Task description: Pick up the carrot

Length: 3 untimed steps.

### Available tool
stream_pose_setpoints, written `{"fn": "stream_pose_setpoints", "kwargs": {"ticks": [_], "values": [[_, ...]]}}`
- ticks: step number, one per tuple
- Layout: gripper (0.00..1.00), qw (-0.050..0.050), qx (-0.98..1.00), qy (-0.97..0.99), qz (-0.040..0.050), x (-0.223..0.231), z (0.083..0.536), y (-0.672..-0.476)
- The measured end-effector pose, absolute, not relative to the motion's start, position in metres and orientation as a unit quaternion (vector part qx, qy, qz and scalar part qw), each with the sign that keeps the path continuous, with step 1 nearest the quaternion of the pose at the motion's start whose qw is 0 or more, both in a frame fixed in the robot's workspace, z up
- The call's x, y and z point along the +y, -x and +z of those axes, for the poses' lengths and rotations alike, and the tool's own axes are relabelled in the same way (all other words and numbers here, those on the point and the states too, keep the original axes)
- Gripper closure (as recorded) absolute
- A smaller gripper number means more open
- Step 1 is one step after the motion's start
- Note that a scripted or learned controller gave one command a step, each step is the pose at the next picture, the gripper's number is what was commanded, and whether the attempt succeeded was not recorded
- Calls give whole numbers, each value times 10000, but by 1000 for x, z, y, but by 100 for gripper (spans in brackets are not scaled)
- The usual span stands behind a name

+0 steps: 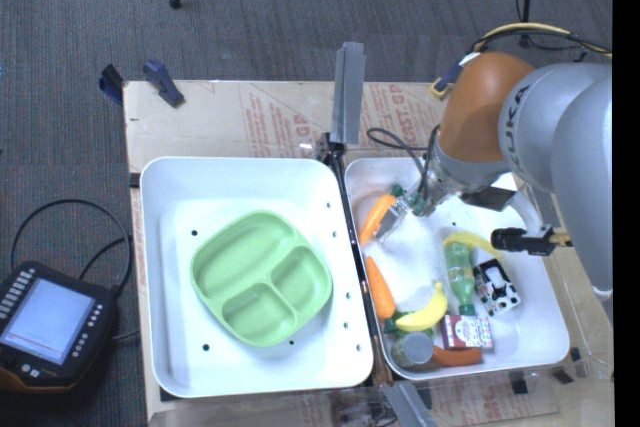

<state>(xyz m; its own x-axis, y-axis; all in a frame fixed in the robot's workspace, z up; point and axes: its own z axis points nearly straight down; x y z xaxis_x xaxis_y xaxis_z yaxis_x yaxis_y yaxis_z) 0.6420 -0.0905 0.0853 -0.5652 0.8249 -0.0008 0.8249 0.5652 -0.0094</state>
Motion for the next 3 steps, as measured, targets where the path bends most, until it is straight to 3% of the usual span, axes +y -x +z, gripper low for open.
{"fn": "stream_pose_setpoints", "kwargs": {"ticks": [1,2,3], "values": [[0,34,-9268,3755,4,-88,85,-644],[100,47,-9263,3768,5,-88,92,-644],[100,20,-9426,3338,-4,-115,136,-590]]}}
